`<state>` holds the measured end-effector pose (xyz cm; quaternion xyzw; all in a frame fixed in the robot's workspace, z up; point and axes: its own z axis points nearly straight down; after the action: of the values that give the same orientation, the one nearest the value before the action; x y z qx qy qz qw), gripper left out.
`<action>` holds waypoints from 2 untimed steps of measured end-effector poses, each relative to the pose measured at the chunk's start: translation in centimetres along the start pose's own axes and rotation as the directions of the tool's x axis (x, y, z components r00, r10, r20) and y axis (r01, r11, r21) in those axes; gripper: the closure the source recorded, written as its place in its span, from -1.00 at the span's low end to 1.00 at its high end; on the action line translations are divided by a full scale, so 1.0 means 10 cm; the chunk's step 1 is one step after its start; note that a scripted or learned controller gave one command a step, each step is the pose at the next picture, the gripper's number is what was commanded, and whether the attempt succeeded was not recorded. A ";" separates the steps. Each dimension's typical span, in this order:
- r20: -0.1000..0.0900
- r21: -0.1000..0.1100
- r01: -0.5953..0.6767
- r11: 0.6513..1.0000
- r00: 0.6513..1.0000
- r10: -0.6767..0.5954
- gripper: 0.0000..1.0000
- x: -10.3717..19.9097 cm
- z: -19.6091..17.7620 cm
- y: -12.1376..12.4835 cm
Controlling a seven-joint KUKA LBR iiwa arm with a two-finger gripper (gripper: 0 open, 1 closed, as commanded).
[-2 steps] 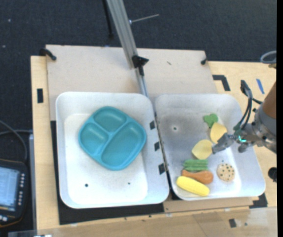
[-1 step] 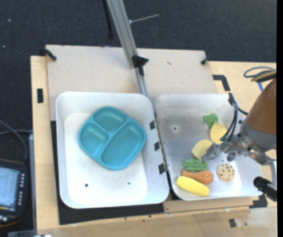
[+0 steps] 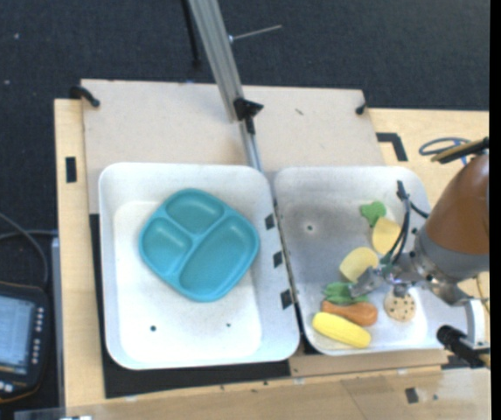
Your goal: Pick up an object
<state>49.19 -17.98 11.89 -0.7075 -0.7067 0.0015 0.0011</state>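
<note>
Overhead view of two white bins on the surface. The left bin [image 3: 123,339] carries a blue divided plate [image 3: 200,244]. The right bin [image 3: 320,199] carries toy food crowded toward its right side: a corn cob [image 3: 342,329], a carrot [image 3: 351,311], a yellow piece [image 3: 358,262], a second yellow piece [image 3: 386,234], a green piece [image 3: 372,211] and a cookie [image 3: 399,305]. The hand [image 3: 381,278] sits low among these, between the yellow piece and the cookie; whether it is released or clenched cannot be told. Risk: tight clustering may cause it to nudge neighbours or close on nothing.
</note>
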 end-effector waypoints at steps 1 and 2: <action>0.001 -0.010 0.000 1.000 1.000 0.000 -1.00 -0.03 0.13 0.03; 0.002 -0.017 -0.002 1.000 1.000 0.002 1.00 -0.04 0.01 0.05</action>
<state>49.70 -18.35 11.82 -0.7084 -0.7058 -0.0038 -0.0058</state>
